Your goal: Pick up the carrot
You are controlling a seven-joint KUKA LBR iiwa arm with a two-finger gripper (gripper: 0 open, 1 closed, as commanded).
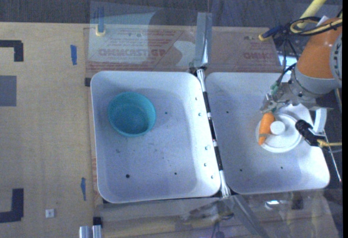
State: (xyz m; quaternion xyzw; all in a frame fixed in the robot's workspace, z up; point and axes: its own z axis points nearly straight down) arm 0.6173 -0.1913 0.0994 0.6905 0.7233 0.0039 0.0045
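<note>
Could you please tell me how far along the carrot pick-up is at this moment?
Done: the gripper has reached the right bin, just above the carrot. In hand: nothing visibly; the carrot lies on the white plate beside a white cap. Left: grasping and lifting it.

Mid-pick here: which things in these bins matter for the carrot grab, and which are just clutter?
Job:
carrot, right bin
gripper, just above the carrot

Lying about:
teal bowl, left bin
white lidded container, beside the carrot
</note>
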